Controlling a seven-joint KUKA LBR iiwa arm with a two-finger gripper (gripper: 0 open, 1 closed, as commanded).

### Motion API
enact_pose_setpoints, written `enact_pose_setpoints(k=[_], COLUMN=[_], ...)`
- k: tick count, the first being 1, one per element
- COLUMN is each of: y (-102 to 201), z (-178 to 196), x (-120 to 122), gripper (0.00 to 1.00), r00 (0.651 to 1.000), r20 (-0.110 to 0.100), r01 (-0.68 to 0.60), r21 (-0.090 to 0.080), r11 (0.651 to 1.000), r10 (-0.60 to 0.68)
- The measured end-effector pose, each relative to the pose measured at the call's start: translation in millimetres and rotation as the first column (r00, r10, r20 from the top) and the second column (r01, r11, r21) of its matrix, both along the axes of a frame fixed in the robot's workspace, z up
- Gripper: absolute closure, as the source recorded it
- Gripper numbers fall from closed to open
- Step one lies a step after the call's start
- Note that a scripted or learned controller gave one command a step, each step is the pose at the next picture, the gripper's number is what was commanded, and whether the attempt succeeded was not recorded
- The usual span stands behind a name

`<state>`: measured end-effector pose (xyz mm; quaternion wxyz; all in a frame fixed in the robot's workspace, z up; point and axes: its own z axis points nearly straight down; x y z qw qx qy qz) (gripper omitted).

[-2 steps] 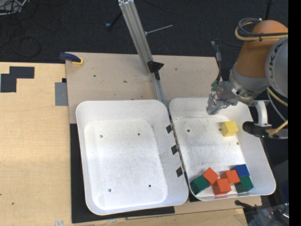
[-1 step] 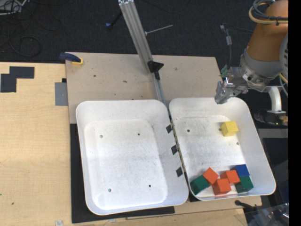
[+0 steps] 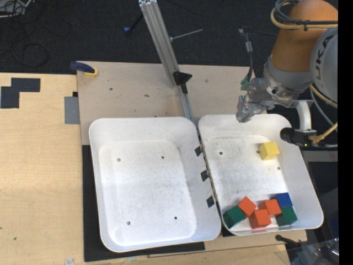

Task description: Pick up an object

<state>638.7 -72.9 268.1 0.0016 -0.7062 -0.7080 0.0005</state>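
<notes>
My gripper (image 3: pixel 246 114) hangs above the far edge of the right bin (image 3: pixel 248 130), with nothing visible between its fingers. A yellow block (image 3: pixel 269 150) lies in the right bin, to the right of the gripper and nearer the camera. At the bin's near end is a cluster of blocks: three orange ones (image 3: pixel 247 206) (image 3: pixel 260 218) (image 3: pixel 272 207), two green ones (image 3: pixel 234 216) (image 3: pixel 286 218) and a blue one (image 3: pixel 283 199).
The left bin (image 3: pixel 144 181) sits beside the right one, with black clips (image 3: pixel 204 175) along the shared edge. A slanted aluminium rail (image 3: pixel 162 43) rises behind the bins. The arm's orange-banded wrist (image 3: pixel 305 32) looms at the upper right.
</notes>
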Motion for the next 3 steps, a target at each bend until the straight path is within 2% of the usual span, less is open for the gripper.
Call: enact_pose_setpoints(k=[3], y=[160], z=[-46], x=[4], gripper=[1.0], r00=[1.0], r20=[-0.003], r01=[-0.001], r21=[0.0], r11=[1.0], r10=[0.001])
